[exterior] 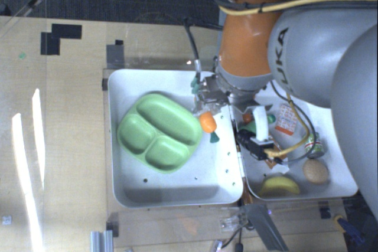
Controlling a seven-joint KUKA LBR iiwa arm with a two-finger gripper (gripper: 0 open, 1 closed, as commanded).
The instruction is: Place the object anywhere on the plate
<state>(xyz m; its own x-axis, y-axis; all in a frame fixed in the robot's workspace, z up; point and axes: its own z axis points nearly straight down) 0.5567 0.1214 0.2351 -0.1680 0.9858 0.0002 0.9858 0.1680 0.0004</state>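
A green plate (158, 131) with three compartments lies in the left bin (177, 192). My gripper (207, 110) hangs over that bin's right side, just past the plate's right rim. It is shut on a small orange carrot (207, 123), whose green leafy end (214, 138) points down toward the bin floor. The carrot sits beside the plate's edge, not over its compartments.
The right bin (342, 189) holds a yellow banana (279, 186), a tan round object (316, 172) and a red-and-white packet (287, 118). The arm covers much of that bin. The ridge between the bins (237, 174) runs just right of the carrot.
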